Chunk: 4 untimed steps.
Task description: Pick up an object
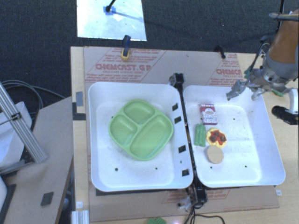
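Four small items, among them one round tan disc (215,154), are seen below the gripper (246,91), whose grasp cannot be told.

We see a robotics lab: a table (140,62) with two white bins (100,139), clamps (125,48), loose cables (28,90), dark carpet (37,31).
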{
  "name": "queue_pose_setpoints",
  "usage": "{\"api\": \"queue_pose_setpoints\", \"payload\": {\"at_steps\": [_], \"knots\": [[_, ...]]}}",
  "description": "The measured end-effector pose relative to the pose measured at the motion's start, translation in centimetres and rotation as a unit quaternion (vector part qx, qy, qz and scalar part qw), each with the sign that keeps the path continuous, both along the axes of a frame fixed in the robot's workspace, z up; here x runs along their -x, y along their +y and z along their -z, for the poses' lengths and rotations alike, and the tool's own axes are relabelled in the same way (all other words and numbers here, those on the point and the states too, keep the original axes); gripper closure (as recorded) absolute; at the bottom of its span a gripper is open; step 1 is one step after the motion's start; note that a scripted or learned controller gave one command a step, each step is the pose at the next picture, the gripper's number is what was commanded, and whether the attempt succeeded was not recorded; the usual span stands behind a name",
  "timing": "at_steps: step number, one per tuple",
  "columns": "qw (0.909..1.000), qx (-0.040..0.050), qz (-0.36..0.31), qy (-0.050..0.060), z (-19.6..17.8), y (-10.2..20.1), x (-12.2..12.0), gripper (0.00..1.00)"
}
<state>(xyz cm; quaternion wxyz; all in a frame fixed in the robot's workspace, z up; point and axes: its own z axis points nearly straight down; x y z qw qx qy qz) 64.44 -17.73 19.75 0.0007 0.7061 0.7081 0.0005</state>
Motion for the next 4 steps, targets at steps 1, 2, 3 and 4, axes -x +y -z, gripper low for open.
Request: {"api": "queue_pose_setpoints", "payload": {"at_steps": [1,2,3,4], "knots": [[1.0,-0.0006,-0.004,-0.004,-5.3,5.6,-2.7,0.0],[1.0,-0.0014,-0.004,0.001,-2.8,13.0,-1.4,0.0],[1.0,-0.0001,0.003,0.004,-1.2,10.1,6.6,0.0],[1.0,0.0005,0.004,0.002,11.8,5.7,11.3,0.0]]}}
